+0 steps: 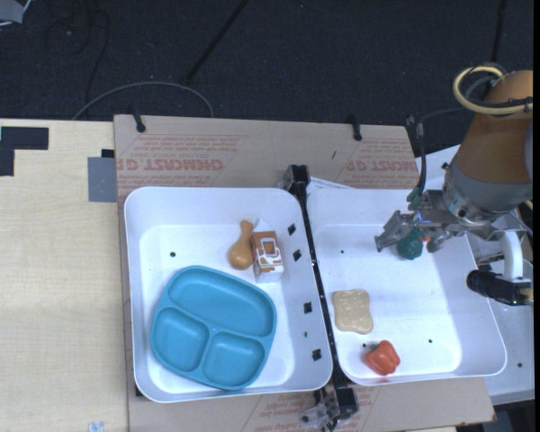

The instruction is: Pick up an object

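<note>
Nearest the camera, a red toy [382, 357] and a beige piece [353, 310] lie loose in the right bin [450, 349]. Farther back, the hand [412, 238] is clenched on a teal object [409, 245], raised for removal.

The light wooden bench [45, 268] carries a brown cardboard sheet [252, 156], and on that sheet two shallow white bins, left [139, 241] and right [472, 331], sit touching side by side.
</note>
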